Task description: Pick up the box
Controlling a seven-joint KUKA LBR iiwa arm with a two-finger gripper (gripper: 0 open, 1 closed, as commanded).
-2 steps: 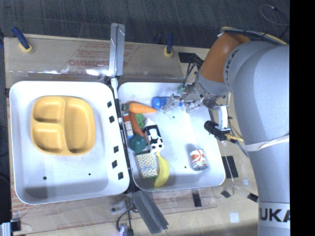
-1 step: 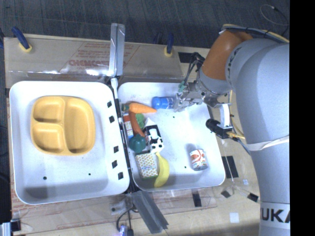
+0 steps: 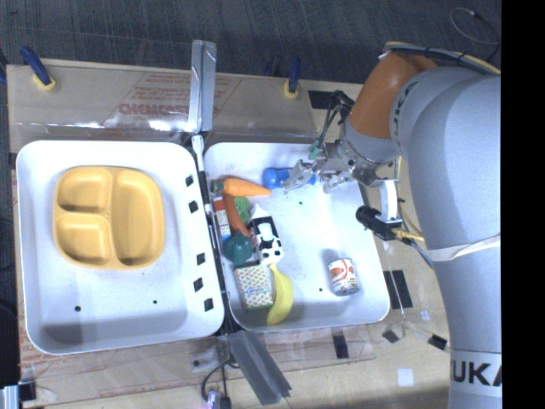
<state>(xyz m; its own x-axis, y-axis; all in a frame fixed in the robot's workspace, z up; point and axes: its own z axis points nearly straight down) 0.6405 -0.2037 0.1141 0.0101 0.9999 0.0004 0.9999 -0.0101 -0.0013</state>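
Cardboard-lined desk (image 3: 102, 100) with two glossy white bins. Jaws (image 3: 308, 175), upper centre, aperture indeterminable, above right bin (image 3: 366, 309); the rectangular speckled box (image 3: 254, 285) lies lower centre beside a curved banana (image 3: 282, 297).

We saw the gripper (image 3: 308, 175) over the right bin's (image 3: 366, 228) far edge, beside a blue ball (image 3: 274, 177); the box (image 3: 254, 286) lay near its front-left corner.
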